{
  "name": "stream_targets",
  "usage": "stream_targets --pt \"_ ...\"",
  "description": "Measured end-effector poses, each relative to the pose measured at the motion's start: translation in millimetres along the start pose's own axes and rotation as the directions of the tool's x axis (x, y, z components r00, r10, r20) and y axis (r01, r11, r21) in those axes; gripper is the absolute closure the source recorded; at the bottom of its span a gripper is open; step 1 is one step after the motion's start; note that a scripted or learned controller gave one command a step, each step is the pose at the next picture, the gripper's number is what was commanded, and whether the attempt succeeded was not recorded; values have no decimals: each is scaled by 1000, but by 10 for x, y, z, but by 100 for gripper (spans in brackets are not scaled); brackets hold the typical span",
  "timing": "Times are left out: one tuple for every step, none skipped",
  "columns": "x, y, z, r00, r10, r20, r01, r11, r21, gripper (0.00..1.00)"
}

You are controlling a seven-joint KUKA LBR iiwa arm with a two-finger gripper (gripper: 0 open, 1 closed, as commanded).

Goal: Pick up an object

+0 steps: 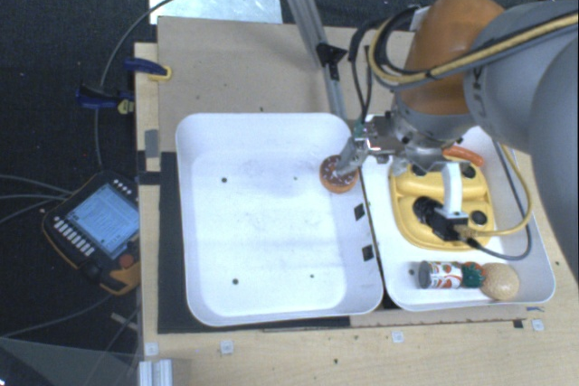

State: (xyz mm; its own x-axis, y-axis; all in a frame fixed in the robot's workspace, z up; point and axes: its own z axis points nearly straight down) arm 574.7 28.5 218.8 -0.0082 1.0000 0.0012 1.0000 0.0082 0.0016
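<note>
Left bin (262, 285) floor open from 6 through 12 o'clock; only obstacle is a small brown round object (339, 175) against its 2 o'clock wall. Right bin (543, 271) crowded: yellow item (441, 199) centre, can (445, 275) and beige ball (499, 281) at 6 o'clock, arm (479, 59) overhead at 12.
</note>
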Motion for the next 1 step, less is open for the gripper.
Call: stream_targets --pt "530 -27 -115 1000 -3 -2 3 1000 0 100"
